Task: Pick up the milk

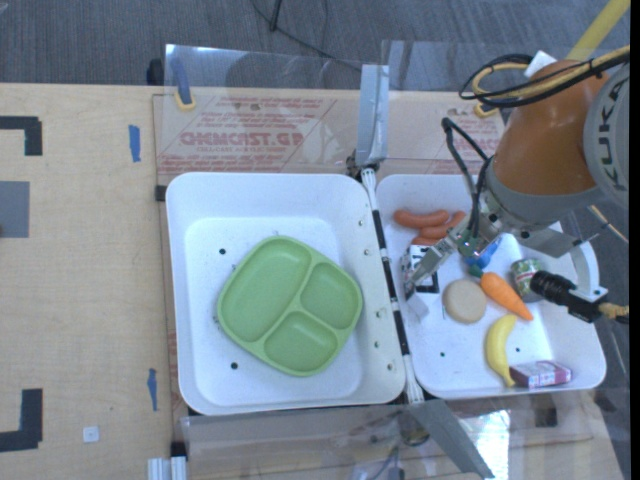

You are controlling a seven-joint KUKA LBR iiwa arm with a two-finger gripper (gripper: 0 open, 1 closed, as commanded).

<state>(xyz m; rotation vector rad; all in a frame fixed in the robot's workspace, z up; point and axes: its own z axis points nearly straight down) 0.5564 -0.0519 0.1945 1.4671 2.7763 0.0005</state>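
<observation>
Pink-and-white milk (541, 373) lies at the right bin's (590, 368) front edge, just beside the banana (499, 343). Approach step: the hand (432, 266), spread and gripping nothing, hangs well left. Next: travel over the banana, then descend.

The milk (540, 373) is a small box-shaped carton, pink along most of its length and white at its left end, and it is lying flat on its side with its long axis running left to right. It is resting on the floor of the right bin (470, 388), in the near right corner close to the rim. It is sitting just beside the lower tip of the banana (499, 345).
</observation>
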